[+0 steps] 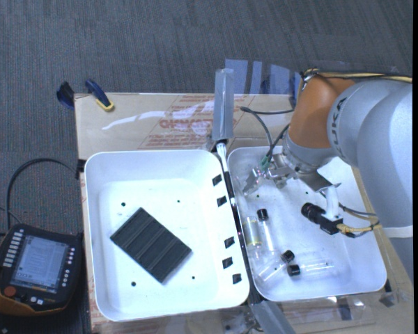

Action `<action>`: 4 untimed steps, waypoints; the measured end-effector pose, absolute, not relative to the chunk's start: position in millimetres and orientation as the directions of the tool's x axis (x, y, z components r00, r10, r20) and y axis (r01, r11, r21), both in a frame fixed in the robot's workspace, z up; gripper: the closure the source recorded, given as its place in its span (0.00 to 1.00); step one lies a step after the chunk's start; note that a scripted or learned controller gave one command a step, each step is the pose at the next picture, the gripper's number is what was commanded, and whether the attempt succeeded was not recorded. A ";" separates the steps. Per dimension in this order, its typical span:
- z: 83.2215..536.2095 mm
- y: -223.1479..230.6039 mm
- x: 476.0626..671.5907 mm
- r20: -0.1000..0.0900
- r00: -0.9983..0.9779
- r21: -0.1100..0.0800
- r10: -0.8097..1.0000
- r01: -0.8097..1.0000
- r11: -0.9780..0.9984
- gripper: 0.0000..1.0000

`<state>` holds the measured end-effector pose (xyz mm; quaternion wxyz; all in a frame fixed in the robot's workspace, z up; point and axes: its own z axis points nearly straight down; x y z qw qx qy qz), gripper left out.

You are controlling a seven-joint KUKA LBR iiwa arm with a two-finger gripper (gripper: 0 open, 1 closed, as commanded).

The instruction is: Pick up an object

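Gripper (pixel 265 179): low in right bin (pixel 373 256), finger state cannot be told.
Clear vials (pixel 254 232): just below gripper, apart.
Black ridged panel (pixel 151 245): far left.

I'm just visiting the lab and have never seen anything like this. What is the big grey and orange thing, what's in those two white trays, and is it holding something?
You are looking down at a slant from a single camera fixed above a bench. The grey shape with the orange band is a robot arm reaching in from the right. At its tip sits a small two-finger gripper, its hand, low over the right bin. I cannot see anything between its fingers, so I would not say it holds anything. The right bin contains several clear tubes with black caps. The left bin holds one dark ribbed slab. The device on the floor at the left with a screen is a handheld controller.
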<state>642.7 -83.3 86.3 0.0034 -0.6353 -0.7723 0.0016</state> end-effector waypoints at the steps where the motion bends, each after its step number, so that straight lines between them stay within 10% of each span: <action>1: 96.6 -83.2 643.3 0.004 -0.193 -0.006 0.981 0.981 0.193 1.00; 2: 95.0 -83.2 641.6 0.006 -0.192 -0.013 0.981 0.981 0.192 0.00; 3: 105.1 -83.5 642.4 0.007 -0.192 -0.011 0.981 0.981 0.192 1.00; 4: 105.1 -83.8 642.3 0.006 -0.192 -0.011 0.981 0.981 0.192 0.00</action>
